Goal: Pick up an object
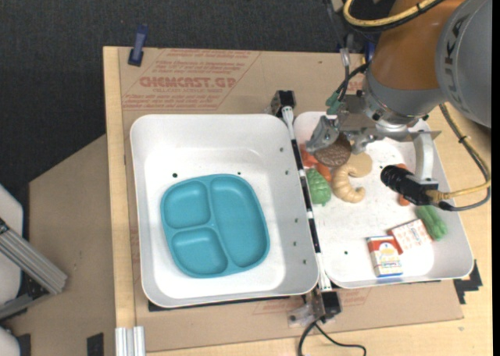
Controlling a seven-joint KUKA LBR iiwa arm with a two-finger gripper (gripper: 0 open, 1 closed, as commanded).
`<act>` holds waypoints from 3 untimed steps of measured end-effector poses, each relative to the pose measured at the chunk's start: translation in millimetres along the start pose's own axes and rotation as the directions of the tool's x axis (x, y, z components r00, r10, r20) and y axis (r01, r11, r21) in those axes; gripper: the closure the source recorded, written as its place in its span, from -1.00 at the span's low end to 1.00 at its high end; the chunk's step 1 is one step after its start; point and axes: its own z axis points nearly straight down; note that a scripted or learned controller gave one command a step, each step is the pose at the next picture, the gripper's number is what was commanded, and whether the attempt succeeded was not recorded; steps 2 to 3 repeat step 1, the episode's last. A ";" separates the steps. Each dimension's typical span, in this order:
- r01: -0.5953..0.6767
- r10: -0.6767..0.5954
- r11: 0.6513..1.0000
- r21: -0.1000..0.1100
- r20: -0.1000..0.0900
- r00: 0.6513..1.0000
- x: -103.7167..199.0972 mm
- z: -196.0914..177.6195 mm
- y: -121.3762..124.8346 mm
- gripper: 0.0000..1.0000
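Table (187, 73) topped with brown printed cardboard, two bins side by side. Left shallow white bin (156, 132): one teal plastic plate with three compartments (215, 224), lying flat, near-centre.

Right shallow white bin (351, 229), left part: small orange-red piece (310, 161) against the left wall, and a bumpy green plastic piece (318, 188) just nearer than it. My gripper (330, 144) is down over the far-left corner of this bin, right above a round brown disc (334, 156). I cannot tell whether the gripper is apart or together, or whether it touches the disc. A tan croissant-shaped toy (349, 181) lies just right of and nearer than the disc, beside the green piece.

Further right, near side: a small red-and-white carton with a blue edge (386, 257), and a flat red-and-white packet (412, 235) just far-right of it, tilted. A small orange bit (404, 199) lies farther back. A green oblong piece (432, 223) is by the right wall. Nothing is lifted; every object lies in the right bin.
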 end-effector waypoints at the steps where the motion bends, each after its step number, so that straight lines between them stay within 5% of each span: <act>1: -0.004 0.004 1.000 0.005 0.001 1.000 32.2 12.1 5.8 1.00; 3: -0.004 0.004 1.000 0.005 0.001 1.000 32.2 12.1 5.8 1.00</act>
